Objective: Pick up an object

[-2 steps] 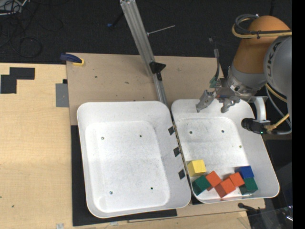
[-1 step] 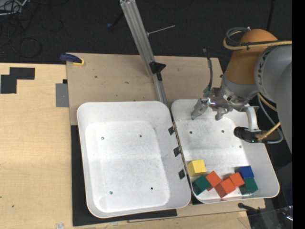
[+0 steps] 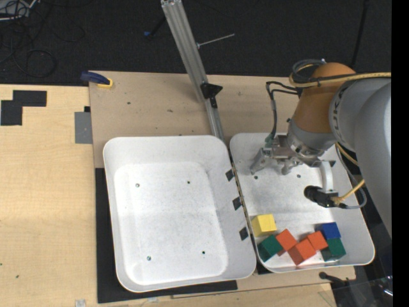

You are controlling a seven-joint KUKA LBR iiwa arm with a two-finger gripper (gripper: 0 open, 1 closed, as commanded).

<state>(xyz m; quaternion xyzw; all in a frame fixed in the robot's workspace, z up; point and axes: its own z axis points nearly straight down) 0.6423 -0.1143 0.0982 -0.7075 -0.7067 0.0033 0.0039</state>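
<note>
Right bin (image 3: pixel 300 200): blocks (image 3: pixel 297 242) cluster well below the end effector (image 3: pixel 273 160).

Wooden worktop (image 3: pixel 147 107) carries two shallow white bins side by side. Left bin (image 3: pixel 121 155) rests on a black mat (image 3: pixel 105 286). Right bin (image 3: pixel 246 147) lies just beside it. A blue-and-yellow clamp (image 3: pixel 97 78) sits at the far left corner.

Matt white bins (image 3: pixel 121 152); pale wooden bench (image 3: pixel 147 101)
</note>
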